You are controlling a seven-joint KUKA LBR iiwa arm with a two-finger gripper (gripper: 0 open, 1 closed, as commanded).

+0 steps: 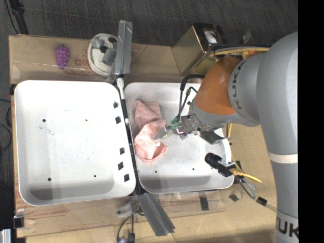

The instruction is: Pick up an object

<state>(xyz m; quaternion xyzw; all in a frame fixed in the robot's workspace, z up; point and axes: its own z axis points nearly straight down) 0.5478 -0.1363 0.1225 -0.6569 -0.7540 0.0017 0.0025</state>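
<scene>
Camera view, from above and at a slant: we see the arm [263, 85] reaching in from the right over the right bin [202, 182], with the gripper [169, 130] lowered at the right edge of the pink cloth [148, 130]. This cloth is the only pickable object in the right bin; it lies crumpled against the bin's left wall, beside the divider [124, 135] between the two bins. We judge the step in hand to be the approach or the grasp itself. We cannot tell whether the jaws are parted or closed, since the wrist hides most of them, nor whether any cloth lies between them. The next move, in our judgement, calls for a firm closure on a fold, then a straight lift; soft fabric may slip out or trail. The left bin [66, 135] sits well apart. On the bench behind the bins rest a purple object [62, 56] and a white coiled item [103, 52]. The nearby bin wall and divider leave little room on the cloth's far side.
</scene>
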